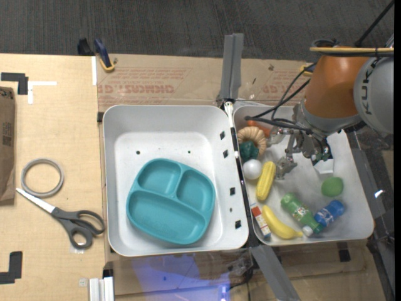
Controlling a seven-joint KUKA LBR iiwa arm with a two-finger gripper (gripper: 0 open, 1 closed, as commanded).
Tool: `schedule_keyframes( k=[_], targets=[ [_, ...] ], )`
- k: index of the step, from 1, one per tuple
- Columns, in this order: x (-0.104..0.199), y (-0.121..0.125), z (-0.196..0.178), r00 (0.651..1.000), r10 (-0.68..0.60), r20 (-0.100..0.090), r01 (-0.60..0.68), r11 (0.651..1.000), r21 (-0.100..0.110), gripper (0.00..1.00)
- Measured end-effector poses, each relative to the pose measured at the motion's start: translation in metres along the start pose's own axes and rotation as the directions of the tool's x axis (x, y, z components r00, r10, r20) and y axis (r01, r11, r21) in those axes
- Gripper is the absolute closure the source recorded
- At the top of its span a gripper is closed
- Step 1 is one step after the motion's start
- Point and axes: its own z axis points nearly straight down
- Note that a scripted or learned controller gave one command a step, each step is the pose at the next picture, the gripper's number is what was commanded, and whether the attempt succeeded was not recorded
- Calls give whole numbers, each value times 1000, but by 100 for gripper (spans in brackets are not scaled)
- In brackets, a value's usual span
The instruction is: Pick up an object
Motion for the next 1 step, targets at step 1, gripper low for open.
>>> schedule_keyframes(
  k=[1],
  targets=[
    [57,-3,1,989,150,-4,-150,989,-2,0]
  ],
)
